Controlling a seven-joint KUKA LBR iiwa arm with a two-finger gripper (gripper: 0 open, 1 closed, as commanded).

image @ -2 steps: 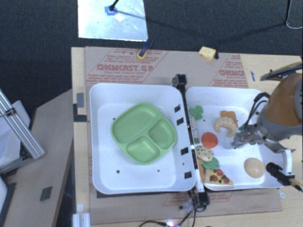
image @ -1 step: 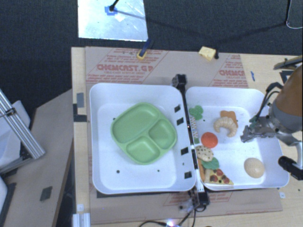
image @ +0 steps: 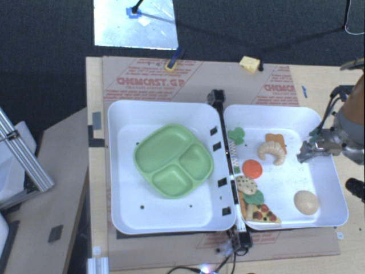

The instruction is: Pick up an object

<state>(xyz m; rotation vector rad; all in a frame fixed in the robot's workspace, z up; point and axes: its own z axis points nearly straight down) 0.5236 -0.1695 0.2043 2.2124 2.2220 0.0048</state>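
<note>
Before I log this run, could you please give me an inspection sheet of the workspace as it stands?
Surface: bench covered by printed cardboard, bearing the left bin and right bin side by side.
Job's things: in the right bin, a croissant, red disc, egg, pizza slice, cookie and green leafy piece.
Clutter: green divided plate in the left bin; yellow block on the cardboard.
Grippers: hand over the right bin's right side, nothing between its fingers.
Cables: black cable on the dark floor behind.
Surroundings: shiny square sheet behind the bench; metal frame at left.
</note>
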